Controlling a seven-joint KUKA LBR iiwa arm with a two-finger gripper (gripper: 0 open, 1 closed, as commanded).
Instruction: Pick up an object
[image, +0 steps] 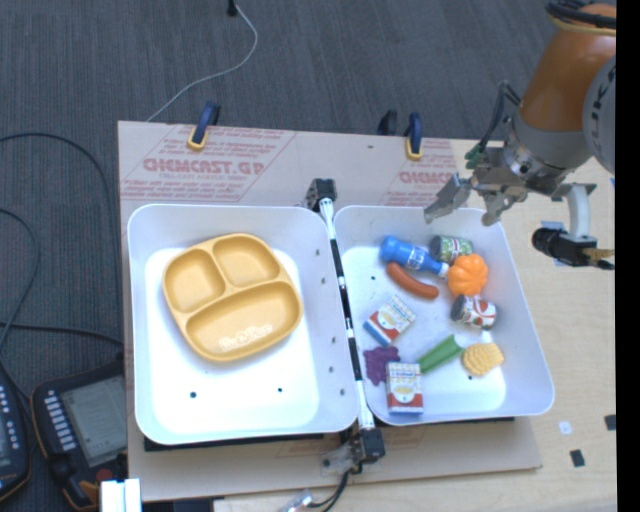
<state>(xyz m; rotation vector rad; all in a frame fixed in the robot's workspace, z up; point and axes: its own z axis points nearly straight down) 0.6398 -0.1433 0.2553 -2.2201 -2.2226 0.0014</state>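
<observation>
A yellow divided plate (233, 295) is lying in the left bin (150, 400), its largest compartment facing the near edge. In the right bin (525, 395), toys are sitting loosely scattered: a purple grape bunch (379, 362) and a small carton (404, 387) near the front, a blue bottle (411, 255) running with its long axis slanting from upper left to lower right, a red sausage (413, 282) lying just beside it on a similar slant, a green pepper (438, 352), an orange pumpkin (467, 274) and a yellow corn piece (483, 358). The bench (560, 450) is showing pale board over grey carpet. The gripper (470, 203) is hanging above the right bin's far rim, fingers (443, 204) spread and gripping nothing.
</observation>
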